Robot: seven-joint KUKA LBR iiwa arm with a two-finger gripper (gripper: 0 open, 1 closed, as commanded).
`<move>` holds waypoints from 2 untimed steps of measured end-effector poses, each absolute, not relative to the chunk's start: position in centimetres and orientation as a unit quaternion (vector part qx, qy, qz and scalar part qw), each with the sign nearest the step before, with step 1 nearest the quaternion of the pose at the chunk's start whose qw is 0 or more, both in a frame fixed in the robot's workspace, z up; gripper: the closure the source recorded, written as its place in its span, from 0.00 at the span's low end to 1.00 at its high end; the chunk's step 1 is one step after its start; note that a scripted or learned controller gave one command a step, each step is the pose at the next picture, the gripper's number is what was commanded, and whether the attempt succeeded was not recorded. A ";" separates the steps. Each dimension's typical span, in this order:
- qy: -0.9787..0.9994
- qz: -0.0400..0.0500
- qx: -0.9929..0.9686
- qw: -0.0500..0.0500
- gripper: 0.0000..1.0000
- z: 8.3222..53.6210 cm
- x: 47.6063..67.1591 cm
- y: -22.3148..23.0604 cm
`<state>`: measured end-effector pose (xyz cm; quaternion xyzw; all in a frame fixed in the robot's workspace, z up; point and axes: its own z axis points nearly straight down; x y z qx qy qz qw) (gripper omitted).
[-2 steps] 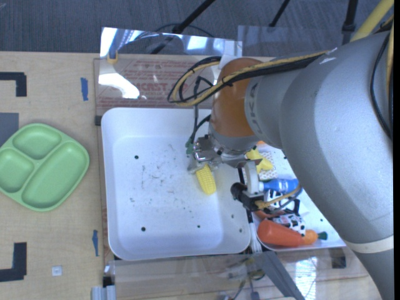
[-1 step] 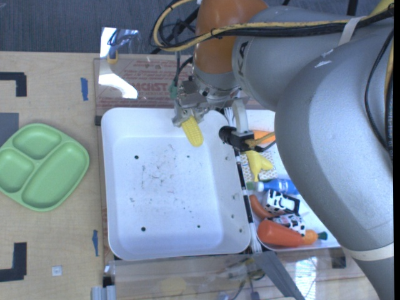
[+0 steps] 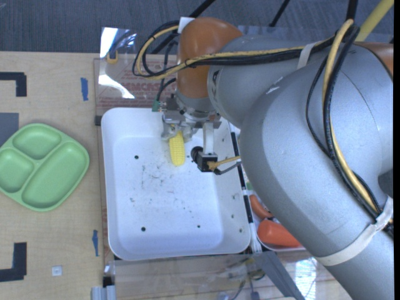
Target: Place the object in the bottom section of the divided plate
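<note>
Overhead, the grey arm point(image 3: 312, 136) reached in from the right, its orange band point(image 3: 203, 49) sitting above the wrist over the far part of the left white bin point(image 3: 125, 230). The gripper point(image 3: 177, 144) hung below the wrist near the bin's far wall, and a yellow corn cob point(image 3: 177, 150) sat between its fingers, pointing downward with its lower end close above the bin floor; the fingers appeared closed on the cob's upper part. Whether the cob touched the floor could not be told. The bin floor carried dark scuffs and a few small dark specks. Well apart to the left, on the wooden bench point(image 3: 56, 242), lay the green divided plate point(image 3: 41, 165), with two small sections toward the far-left side and one long section along its near-right side. At the arm's lower edge, in the right bin, orange objects point(image 3: 275, 232) showed partly, mostly hidden by the arm.
</note>
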<state>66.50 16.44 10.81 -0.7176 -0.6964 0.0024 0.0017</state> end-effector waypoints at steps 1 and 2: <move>-0.640 0.002 -0.769 0.002 1.00 10.3 66.5 22.8; -0.503 0.000 -0.864 0.000 1.00 12.4 66.6 20.6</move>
